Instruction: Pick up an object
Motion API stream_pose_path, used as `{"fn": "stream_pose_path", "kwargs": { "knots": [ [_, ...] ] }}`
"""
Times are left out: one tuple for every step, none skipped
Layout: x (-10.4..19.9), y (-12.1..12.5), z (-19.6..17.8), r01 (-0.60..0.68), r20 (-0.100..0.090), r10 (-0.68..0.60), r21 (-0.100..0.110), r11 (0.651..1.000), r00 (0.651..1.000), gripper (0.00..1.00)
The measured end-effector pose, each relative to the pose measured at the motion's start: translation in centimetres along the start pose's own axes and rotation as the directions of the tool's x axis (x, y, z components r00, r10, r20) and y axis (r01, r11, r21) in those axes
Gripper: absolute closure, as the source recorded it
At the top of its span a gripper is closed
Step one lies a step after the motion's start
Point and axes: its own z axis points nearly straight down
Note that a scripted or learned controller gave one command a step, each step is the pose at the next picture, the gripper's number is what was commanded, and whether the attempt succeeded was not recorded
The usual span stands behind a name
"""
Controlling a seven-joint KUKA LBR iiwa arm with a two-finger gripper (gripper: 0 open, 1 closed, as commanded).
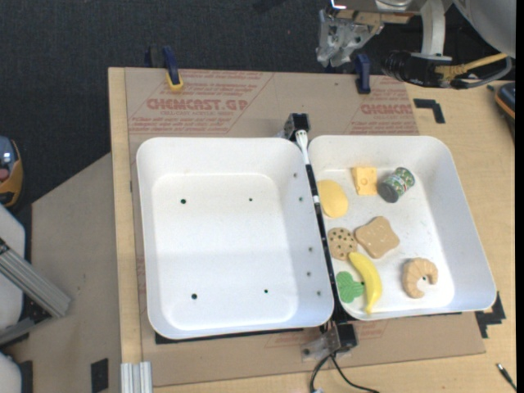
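Bench with two shallow white bins side by side

Left bin (164,178): bare white floor with four small dark dots.

Right bin (458,219), contents, all toy food, lying loose:
- yellow lemon-shaped piece (332,197), against the inner wall
- cheese wedge (364,180), just beside the lemon piece
- small green tin (396,184), on its side, next to the cheese
- chocolate-chip cookie (341,241)
- slice of toast (377,237), touching or nearly touching the cookie
- banana (366,278), lying at a slant below the toast
- green leafy piece (350,287), tucked against the banana, in the near corner
- croissant (419,277), standing apart from the rest

Gripper (342,41): raised high beyond the far edge of the bench, well apart from both bins, nothing between its fingers; how far they stand open cannot be told at this angle.

Handling, as judged: all items look light, rigid and smooth, so likely to slip under a skewed pinch. The croissant looks the easiest candidate, with free space round it; take it across its narrow middle. The tin may roll; the cookie and toast lie flat and offer little edge. Task not yet begun
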Motion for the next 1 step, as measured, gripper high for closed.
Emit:
{"fn": "stream_pose_path", "kwargs": {
  "knots": [
    [-5.8, -1.65, -2.26, -0.011, 0.006, 0.011, 0.011, 1.0, 1.0, 1.0]
  ]
}}
